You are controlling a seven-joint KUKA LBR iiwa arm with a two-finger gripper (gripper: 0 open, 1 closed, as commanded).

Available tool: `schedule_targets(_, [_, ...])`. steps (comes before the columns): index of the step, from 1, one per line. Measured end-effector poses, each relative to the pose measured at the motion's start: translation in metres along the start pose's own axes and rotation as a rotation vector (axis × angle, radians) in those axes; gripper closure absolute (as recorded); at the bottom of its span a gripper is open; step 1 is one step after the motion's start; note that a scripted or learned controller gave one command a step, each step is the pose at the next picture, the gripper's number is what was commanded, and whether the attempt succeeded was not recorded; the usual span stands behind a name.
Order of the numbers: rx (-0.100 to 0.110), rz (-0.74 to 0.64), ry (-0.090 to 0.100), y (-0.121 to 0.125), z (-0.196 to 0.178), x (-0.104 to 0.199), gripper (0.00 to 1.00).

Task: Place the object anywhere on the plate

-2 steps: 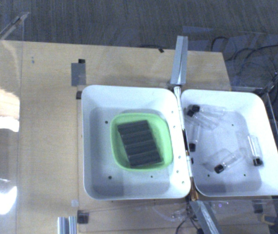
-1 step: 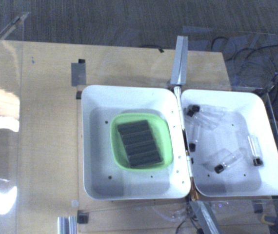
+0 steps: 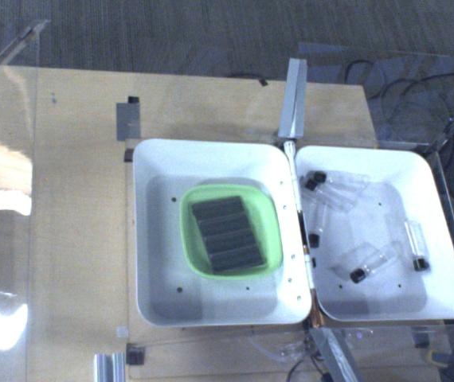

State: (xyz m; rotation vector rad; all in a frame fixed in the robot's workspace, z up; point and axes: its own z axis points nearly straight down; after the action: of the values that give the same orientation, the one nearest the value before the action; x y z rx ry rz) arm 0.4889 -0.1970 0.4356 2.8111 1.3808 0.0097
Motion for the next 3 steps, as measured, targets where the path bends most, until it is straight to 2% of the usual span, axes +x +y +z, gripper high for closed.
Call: schedule_targets(3, [0.002, 0.294, 0.002, 0.0016, -0.0004, -0.0027, 0.0])
